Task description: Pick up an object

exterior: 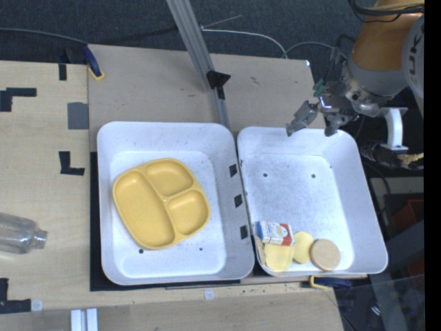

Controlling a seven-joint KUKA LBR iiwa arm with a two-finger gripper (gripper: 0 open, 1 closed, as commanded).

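Bench: tan wooden top (151,92), two white bins side by side.
Floor: dark carpet (103,5) behind.
Claw: gripper (313,121) spread open, holding nothing, above right bin (303,178).

The light is even and fairly bright, falling from above, so the bench (158,95) reads a flat pale tan with only thin, soft shadows. The two white bins, left (165,267) and right (310,185), are the brightest areas, close to washed out yet without hard glare. The dark floor (83,5) at the top is dim and grainy. The picture is low in resolution and slightly soft throughout, edges fuzzy.
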